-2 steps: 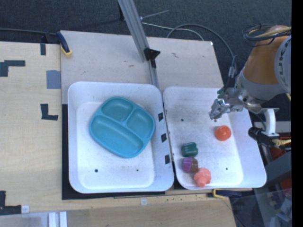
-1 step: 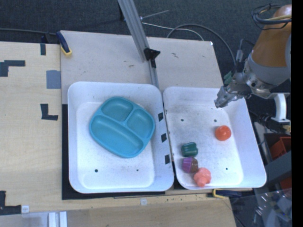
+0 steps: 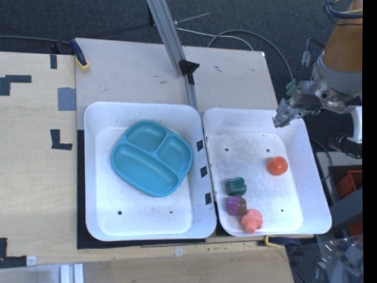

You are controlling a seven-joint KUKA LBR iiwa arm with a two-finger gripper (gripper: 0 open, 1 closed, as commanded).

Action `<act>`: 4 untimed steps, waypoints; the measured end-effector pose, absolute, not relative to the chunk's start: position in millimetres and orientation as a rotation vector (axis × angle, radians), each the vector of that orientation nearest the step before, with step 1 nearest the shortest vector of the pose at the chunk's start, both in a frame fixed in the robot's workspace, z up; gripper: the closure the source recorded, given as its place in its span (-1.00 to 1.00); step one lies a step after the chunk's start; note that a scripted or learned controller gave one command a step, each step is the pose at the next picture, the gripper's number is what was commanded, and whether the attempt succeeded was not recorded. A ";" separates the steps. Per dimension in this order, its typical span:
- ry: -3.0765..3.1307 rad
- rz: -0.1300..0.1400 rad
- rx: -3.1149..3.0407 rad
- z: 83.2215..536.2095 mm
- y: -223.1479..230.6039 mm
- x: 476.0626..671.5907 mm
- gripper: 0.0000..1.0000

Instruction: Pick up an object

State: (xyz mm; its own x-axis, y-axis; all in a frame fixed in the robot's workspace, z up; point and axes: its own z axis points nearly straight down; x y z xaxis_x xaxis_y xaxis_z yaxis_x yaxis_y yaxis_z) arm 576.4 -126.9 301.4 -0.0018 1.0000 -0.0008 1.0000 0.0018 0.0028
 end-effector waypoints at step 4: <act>2.232 -0.002 2.214 251.4 93.5 557.0 1.00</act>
